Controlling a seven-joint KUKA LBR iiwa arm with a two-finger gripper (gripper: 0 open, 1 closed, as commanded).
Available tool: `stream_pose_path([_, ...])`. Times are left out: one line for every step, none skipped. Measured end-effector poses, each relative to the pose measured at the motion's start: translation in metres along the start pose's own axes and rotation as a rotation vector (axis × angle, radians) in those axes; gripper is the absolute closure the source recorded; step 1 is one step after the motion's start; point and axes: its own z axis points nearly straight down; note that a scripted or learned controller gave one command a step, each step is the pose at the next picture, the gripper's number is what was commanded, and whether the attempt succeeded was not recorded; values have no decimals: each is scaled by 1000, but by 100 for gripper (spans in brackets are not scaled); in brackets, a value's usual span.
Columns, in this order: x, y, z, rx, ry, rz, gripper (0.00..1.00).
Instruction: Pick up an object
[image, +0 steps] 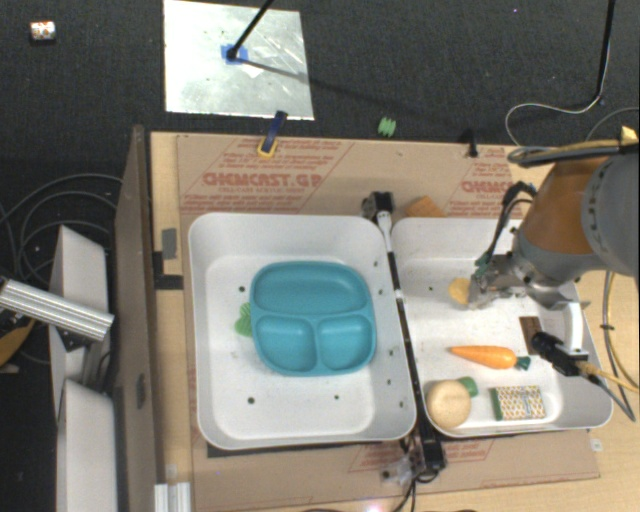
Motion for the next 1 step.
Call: stream_pose_path([0,0,0,0,0,0,0])
